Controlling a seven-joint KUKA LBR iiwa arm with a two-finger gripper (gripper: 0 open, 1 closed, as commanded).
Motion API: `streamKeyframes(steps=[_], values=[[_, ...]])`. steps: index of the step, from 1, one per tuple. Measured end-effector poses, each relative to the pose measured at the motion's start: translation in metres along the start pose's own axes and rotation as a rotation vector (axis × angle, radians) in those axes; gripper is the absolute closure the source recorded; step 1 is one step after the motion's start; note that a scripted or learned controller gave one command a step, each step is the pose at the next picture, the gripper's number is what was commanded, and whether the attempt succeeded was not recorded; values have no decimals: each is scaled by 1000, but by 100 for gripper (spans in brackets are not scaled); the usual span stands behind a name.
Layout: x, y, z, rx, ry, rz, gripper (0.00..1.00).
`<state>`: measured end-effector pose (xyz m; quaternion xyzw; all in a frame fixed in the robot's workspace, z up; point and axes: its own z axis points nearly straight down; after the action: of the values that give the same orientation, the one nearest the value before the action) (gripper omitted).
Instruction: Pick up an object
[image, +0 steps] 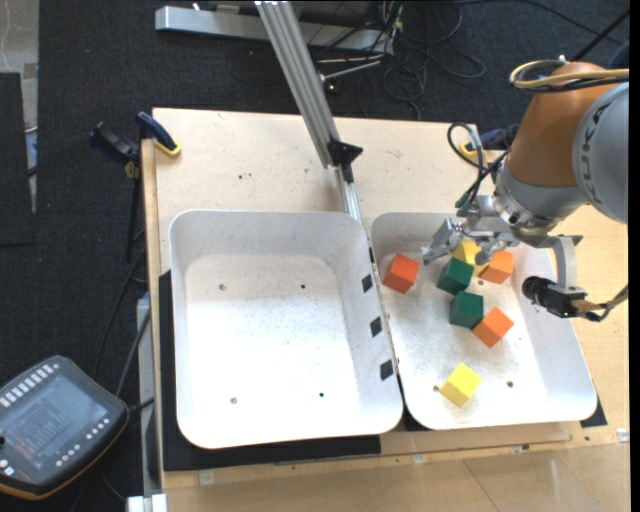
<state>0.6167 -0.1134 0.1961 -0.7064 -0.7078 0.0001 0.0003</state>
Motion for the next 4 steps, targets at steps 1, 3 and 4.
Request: streamKeyframes(steps=[1, 3, 4], values=[[0, 0, 0, 0, 0, 1, 0], [2, 11, 71, -25, -5, 2, 0], [2, 13, 62, -30, -5, 2, 100]])
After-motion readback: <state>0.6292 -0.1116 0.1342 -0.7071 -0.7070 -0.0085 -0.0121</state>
